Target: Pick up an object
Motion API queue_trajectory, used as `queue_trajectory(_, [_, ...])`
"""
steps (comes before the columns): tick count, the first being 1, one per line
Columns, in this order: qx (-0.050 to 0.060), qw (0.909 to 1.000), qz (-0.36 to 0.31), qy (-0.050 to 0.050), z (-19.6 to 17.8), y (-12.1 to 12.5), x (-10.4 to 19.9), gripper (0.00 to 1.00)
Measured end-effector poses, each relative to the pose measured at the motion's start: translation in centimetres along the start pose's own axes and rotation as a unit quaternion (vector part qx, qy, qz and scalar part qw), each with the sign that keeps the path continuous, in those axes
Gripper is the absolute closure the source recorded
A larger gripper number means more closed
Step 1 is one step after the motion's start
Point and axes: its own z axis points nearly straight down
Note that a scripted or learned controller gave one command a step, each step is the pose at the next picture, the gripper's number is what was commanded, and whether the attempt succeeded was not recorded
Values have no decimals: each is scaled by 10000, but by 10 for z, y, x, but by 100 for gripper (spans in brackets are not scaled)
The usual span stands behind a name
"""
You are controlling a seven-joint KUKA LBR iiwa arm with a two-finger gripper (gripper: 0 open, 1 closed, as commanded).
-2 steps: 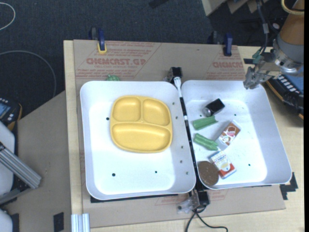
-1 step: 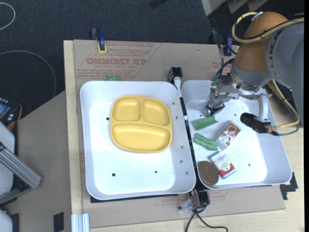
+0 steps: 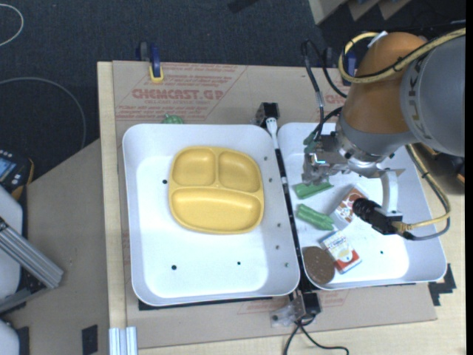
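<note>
Brown disc [image 3: 319,264] nearest; arm bent over right bin [image 3: 421,261], claw [image 3: 319,170] above green piece [image 3: 312,190].

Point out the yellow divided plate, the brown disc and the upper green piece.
yellow divided plate [image 3: 216,190]: camera view, centre ridge.
brown disc [image 3: 319,264]: camera view, middle of its face.
upper green piece [image 3: 312,189]: camera view, mid-length.
</note>
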Motion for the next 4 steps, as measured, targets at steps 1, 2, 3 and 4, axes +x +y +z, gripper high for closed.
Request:
queue_trajectory(1, [-37,10000,-1,-5,-96,-86,52,100])
queue_trajectory(2, [-86,10000,33,-23,-188,-84,25,100])
queue_trajectory(3, [10,10000,15,-17,-134,-85,57,100])
queue_trajectory(4, [-58,10000,12,-16,-195,-84,88,100])
